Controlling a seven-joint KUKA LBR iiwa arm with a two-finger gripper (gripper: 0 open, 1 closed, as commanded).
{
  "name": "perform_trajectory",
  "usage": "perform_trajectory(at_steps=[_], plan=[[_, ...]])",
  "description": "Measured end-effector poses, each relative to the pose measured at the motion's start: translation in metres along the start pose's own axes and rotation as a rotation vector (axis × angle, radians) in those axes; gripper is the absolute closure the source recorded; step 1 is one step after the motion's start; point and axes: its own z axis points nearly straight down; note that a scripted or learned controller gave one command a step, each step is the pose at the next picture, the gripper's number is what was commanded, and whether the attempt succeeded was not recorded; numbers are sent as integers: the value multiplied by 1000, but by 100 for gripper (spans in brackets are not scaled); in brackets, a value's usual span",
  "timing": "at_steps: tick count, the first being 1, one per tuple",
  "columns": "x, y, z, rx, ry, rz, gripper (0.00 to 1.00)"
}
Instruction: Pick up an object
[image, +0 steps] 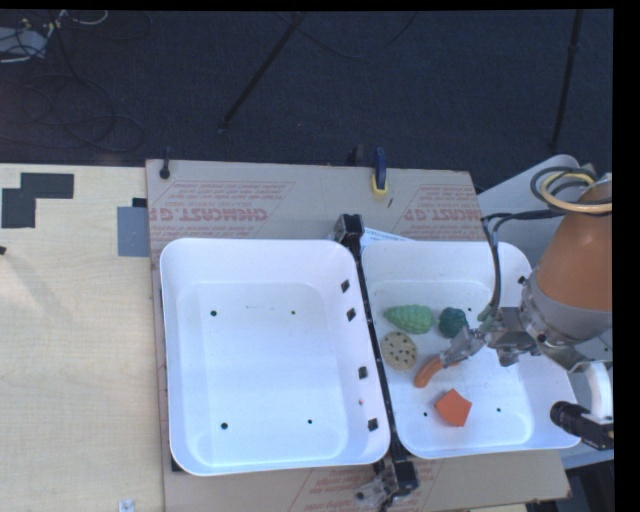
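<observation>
Gripper (462, 349) sits low in the right bin (510, 430), right above the orange sausage-shaped toy (428, 372); can't tell its grip state. Light green lump (410, 319), dark green piece (452, 321), dotted disc (398, 350) and orange block (452, 408) lie nearby.

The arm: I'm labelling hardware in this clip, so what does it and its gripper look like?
The arm enters from the right as a bulky rounded body, with a broad orange band over a grey ring at the wrist. A black cable runs along it, and yellow and white cable loops sit above. The gripper is small, grey metal, with thin jaws.
</observation>
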Motion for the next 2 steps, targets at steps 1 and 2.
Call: perform_trajectory(at_steps=[1, 2], plan=[[31, -1, 127, -6, -5, 3, 0], [21, 23, 123, -3, -1, 1, 0]])
